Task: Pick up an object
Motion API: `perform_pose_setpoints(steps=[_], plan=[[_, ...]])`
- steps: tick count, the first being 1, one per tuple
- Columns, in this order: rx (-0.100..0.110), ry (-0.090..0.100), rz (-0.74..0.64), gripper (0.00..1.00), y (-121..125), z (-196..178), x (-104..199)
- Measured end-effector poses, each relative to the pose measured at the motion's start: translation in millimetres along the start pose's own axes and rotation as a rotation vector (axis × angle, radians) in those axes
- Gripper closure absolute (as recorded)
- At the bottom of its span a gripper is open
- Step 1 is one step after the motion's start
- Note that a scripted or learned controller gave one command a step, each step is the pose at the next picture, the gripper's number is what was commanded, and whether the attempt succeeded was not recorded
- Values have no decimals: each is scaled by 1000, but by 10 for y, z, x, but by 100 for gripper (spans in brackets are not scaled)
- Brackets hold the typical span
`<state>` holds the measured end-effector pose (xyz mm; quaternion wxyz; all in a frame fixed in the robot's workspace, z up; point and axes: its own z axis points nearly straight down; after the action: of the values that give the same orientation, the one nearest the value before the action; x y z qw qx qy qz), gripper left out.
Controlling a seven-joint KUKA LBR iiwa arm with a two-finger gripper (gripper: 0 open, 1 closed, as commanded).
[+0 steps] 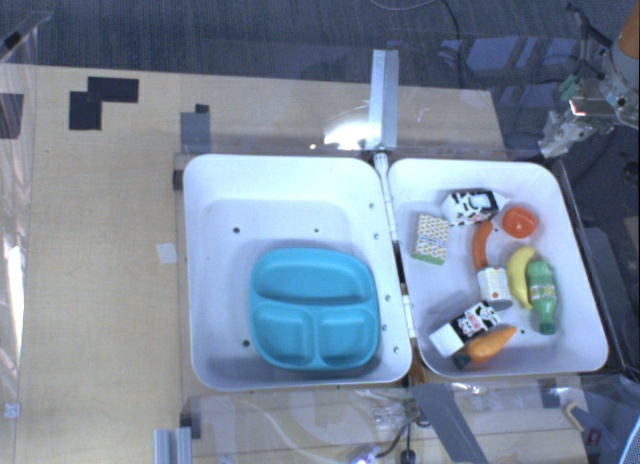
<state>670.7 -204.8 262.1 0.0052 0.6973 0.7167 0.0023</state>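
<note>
Picking something out of the right bin (570, 212) starts with choosing well, and from my seat the tool (572, 124) sits up at the far right corner, outside the bin's back rim and well apart from every object; it is too small and blurred for me to tell how it is set, and nothing shows in it. All the candidates lie in that right bin: a red tomato (518, 221) near the back, an orange sausage (482, 244) just left of it, a yellow banana (518, 274) touching a green bottle (542, 295), a patterned square (431, 239) lying flat toward the divider, and a carrot (489, 343) crowded against small cartons at the front. The left bin (215, 252) holds a blue divided plate (314, 306), which I judge too flat and wide for a two-finger grasp. I would go for the tomato: it stands apart enough from its neighbours and is nearest the tool. The banana and bottle sit so close together that a descent there risks a finger landing on top of one of them. I want to bring the tool over the tomato's middle, line the fingers up so they drop into the bare floor either side, descend straight, and close only once low enough to catch its widest part, since a round toy can squirt out of a high pinch.
</note>
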Motion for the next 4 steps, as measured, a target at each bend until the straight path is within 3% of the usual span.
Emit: perform_pose_setpoints(steps=[1, 2, 4], plan=[[4, 2, 193, 100, -6, 271, 6], [5, 1, 437, 100, -5, 208, 55], [7, 1, 758, 100, -5, 254, 171]])
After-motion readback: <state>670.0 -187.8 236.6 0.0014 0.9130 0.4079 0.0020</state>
